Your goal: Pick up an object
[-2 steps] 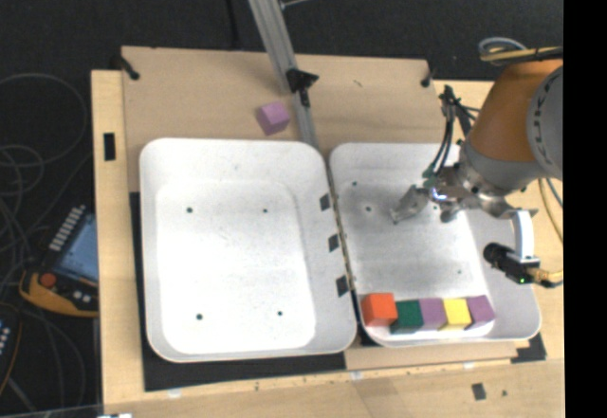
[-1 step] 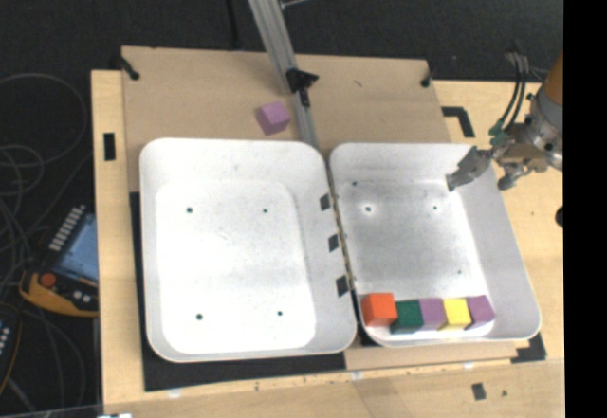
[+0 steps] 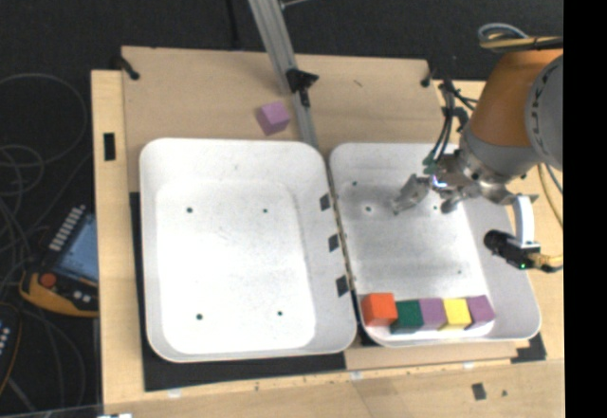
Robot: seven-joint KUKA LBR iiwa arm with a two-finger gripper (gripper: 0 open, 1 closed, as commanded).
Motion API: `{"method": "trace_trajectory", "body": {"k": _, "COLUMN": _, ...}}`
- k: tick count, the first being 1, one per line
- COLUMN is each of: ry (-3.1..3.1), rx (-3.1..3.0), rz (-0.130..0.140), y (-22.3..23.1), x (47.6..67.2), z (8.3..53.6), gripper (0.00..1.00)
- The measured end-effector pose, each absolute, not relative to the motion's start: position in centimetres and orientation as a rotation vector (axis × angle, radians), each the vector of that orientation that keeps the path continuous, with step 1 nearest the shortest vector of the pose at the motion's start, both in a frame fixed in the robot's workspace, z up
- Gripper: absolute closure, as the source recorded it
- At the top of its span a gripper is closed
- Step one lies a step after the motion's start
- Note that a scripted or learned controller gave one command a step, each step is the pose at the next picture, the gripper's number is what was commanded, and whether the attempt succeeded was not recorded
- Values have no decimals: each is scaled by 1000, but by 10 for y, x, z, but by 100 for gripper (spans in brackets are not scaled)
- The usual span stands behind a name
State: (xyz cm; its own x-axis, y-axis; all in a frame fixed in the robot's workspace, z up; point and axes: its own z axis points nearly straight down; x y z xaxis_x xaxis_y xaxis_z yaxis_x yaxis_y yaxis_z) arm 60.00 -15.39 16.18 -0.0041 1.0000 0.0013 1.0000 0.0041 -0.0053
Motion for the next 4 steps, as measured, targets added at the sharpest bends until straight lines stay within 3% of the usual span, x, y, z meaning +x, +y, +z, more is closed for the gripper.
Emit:
{"method": "trace_trajectory", "body": {"k": 1, "ry": -2228, "rx": -2229, "rz": -6, "y": -178, "x": 599, "z": 262, "gripper": 0}}
{"method": "trace_trajectory", "body": {"k": 2, "ry": -2222, "rx": -2213, "rz": 5, "y": -133, "x": 616, "z": 151, "gripper": 0}}
{"method": "trace_trajectory", "body": {"k": 3, "ry": -2220, "rx": -2225, "rz": 4, "y": -96, "x": 673, "z": 105, "gripper": 0}}
{"method": "trace_trajectory", "body": {"k": 4, "ry": -2220, "rx": -2230, "rz": 3, "y": -189, "x": 680, "z": 98, "gripper": 0}}
